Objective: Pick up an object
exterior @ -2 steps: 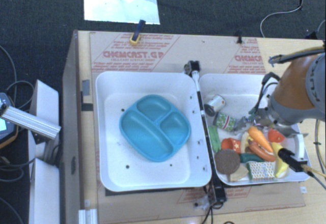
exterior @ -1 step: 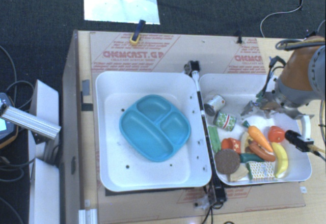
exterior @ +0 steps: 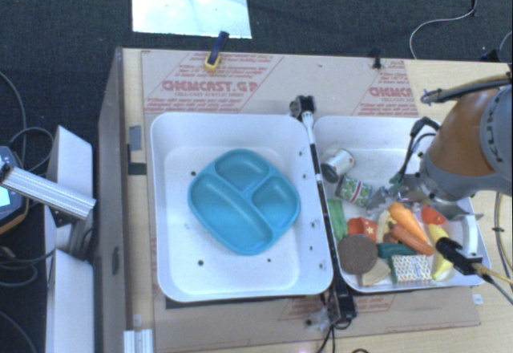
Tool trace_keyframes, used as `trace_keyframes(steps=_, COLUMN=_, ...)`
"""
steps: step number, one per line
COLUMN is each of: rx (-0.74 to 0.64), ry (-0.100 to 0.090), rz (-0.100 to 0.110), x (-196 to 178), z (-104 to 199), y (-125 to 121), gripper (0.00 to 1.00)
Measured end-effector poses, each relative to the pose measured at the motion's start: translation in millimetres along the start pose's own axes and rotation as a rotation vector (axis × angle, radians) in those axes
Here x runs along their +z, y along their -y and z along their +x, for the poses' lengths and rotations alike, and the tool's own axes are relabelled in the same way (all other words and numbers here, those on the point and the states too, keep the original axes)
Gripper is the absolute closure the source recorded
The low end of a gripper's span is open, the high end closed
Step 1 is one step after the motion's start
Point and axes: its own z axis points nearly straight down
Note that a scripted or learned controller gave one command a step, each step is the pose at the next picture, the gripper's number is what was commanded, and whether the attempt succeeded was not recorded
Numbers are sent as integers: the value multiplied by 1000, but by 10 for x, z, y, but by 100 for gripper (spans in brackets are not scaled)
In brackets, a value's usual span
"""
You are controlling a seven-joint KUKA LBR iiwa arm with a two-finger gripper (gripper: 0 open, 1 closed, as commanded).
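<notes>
The surface, a tan board printed with red lettering, carries two shallow white bins side by side, the left bin and the right bin, with a yellow-and-blue tool lying at its far edge.

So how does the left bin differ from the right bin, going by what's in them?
The left bin holds a single item, a blue divided plate, lying flat near its middle; the right bin holds a crowded pile of small things, including a carrot and a brown disc. The arm's gripper is over the right bin, while the left bin has no arm above it. Both are shallow, white and side by side.
</notes>
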Motion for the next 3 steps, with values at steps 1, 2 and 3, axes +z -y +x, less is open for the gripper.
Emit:
trace_keyframes(steps=1, rx=1, ry=3, rz=-5, x=-681, z=-362, y=-291, gripper=0)
trace_keyframes(steps=2, rx=-1, ry=-1, rz=0, x=-71, z=-118, y=154, gripper=0)
trace_keyframes(steps=3, rx=-1, ry=1, rz=-6, x=-188, z=-126, y=135, gripper=100)
